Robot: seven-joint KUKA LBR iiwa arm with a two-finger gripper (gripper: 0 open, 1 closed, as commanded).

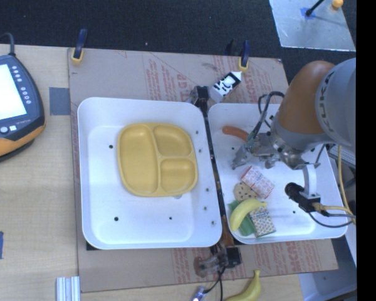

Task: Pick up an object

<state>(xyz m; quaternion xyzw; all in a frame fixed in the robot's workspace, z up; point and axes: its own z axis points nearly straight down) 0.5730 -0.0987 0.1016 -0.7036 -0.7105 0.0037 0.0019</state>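
Cardboard-covered bench: your end effector hangs low in the right bin above the packet; grip unreadable, nothing visibly lifted.

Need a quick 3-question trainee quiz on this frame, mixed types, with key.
1. True or false: the yellow divided tray lies in the left bin.
2. Which bin is the gripper over?
3. The banana in the right bin lies against: A) the checkered packet B) the green-edged sponge C) the orange carrot

Key: 1 true; 2 right; 3 B
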